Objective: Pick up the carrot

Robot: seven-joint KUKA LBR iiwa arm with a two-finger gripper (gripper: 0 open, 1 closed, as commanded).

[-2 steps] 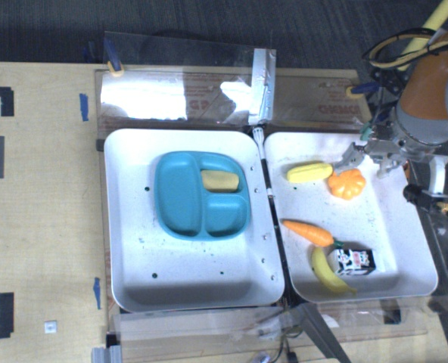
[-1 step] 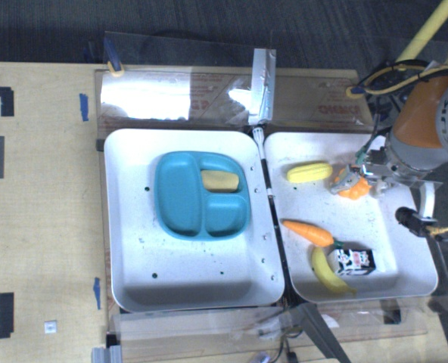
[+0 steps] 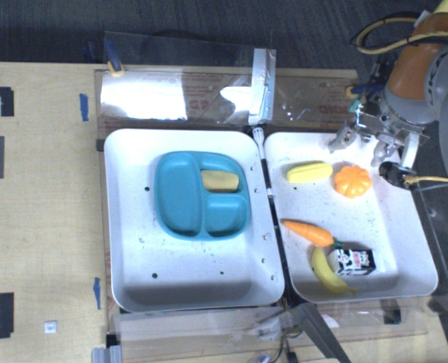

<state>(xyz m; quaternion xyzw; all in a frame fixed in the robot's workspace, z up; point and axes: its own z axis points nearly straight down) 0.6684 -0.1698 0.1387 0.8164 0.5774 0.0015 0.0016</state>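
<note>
The carrot (image 3: 308,231) lies in the right bin (image 3: 421,240), orange, with its thin tip pointing to the upper left, just above a banana (image 3: 326,272). My gripper (image 3: 359,148) hangs over the far right corner of that bin, well apart from the carrot and just above an orange pumpkin (image 3: 353,181). Its fingers stand open with nothing between them.
Also in the right bin are a yellow corn-like piece (image 3: 309,172) and a small black-and-white carton (image 3: 353,260) against the banana. The left bin (image 3: 133,263) holds a blue divided plate (image 3: 180,195) with a yellow block (image 3: 220,181) in one compartment. Cables loop beside the arm (image 3: 417,74).
</note>
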